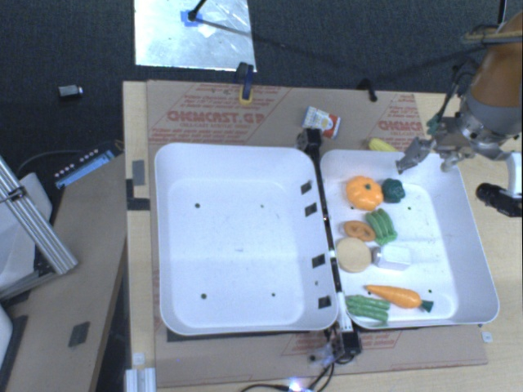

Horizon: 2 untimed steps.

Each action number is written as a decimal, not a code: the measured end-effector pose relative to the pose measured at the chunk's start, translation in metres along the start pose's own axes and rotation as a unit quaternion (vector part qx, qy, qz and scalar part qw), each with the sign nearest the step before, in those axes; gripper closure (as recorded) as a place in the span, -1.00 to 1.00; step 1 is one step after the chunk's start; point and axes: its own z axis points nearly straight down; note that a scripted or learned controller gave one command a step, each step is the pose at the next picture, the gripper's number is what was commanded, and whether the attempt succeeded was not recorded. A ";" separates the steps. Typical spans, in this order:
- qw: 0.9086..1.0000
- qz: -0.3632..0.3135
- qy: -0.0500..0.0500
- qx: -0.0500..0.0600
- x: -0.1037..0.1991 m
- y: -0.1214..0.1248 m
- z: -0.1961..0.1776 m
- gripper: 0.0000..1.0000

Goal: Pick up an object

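The bench [98, 219] carries a cardboard sheet [270, 109], on which two white bins sit side by side. All positions below are given relative to the right bin [462, 243].

The left bin [237, 235] adjoins its left wall. The arm [498, 88] stands over its far right corner, and the gripper [429, 155] hangs over its far rim with both fingers spread apart and nothing between them.

Contents of the right bin, all in its left half:
- An orange pumpkin [364, 192] lies near the far end, touching a dark green piece [393, 189] on its right.
- A green pod [381, 225] lies at the middle, beside a brown piece [357, 229] on its left.
- A pale disc [354, 256] sits just nearer than the brown piece, with a white block [395, 257] on its right.
- A carrot [398, 296] lies near the front wall.
- Green beans [366, 308] lie in the front left corner.

Outside the bin, a yellow piece [382, 145] rests on the cardboard just beyond the far rim. A small white and orange packet [321, 121] lies beyond the far left corner.
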 end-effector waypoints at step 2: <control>1.000 -0.003 0.000 -0.005 0.026 0.009 0.090 1.00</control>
